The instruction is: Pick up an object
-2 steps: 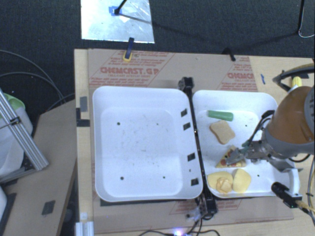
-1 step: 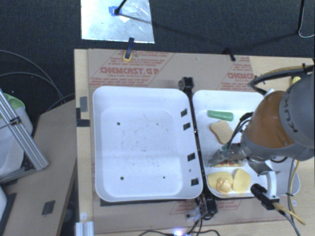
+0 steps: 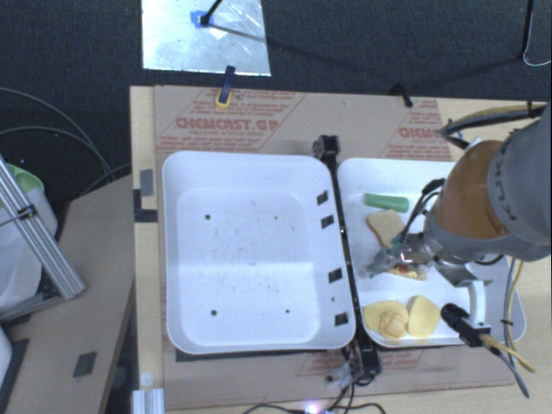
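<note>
1. Two shallow white bins are sitting side by side on the counter [image 3: 285, 110]; the tool [image 3: 385, 264] is hanging low inside the right bin [image 3: 354, 179], while the left bin [image 3: 185, 179] is lying off to the tool's far side from the arm.
2. Whether the tool is spread, pressed together or pinching anything cannot be told; its tip is blurring into the items under it.
3. Several small pieces are lying close around the tool: a tan, toast-like slice [image 3: 385, 225] just above it, a green stick [image 3: 385, 202] beyond that, a reddish-yellow scrap [image 3: 412, 272] touching the tool's arm side, and two pale yellow lumps [image 3: 405, 317] just below.
4. Judging by looks, the tan slice is probably a light, stiff, flat toy; it is lying flush on the bin floor, so gripping across its narrow edges seems wisest.
5. Yellow lumps are looking rounded and possibly slippery; pinching across the middle would likely be holding best.
</note>
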You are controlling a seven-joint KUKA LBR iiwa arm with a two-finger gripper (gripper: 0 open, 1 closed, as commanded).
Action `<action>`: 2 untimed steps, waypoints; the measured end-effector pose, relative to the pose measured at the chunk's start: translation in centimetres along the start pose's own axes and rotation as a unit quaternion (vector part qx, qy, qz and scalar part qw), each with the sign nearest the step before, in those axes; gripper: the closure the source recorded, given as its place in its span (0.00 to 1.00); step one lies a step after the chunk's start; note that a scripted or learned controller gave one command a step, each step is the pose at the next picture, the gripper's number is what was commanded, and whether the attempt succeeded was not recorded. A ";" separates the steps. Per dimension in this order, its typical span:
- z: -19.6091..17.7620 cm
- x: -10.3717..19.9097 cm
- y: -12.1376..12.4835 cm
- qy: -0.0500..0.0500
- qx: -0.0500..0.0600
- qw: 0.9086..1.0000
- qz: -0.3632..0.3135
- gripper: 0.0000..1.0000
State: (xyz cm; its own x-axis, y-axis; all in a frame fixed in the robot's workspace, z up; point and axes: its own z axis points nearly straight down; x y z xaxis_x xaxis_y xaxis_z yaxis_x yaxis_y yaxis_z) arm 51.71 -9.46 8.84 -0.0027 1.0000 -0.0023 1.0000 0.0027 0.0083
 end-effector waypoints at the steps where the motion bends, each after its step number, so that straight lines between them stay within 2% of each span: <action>1: 0.0 0.9 2.9 -0.001 0.000 1.000 0.000 0.00; 2: -10.1 8.4 -0.2 0.003 -0.001 1.000 -0.004 0.00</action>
State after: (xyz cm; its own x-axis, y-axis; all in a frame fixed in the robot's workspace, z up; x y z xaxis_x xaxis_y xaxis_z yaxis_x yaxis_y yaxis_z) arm 51.38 -1.08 18.93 -0.0109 0.9999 0.0040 0.9999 0.0108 0.0101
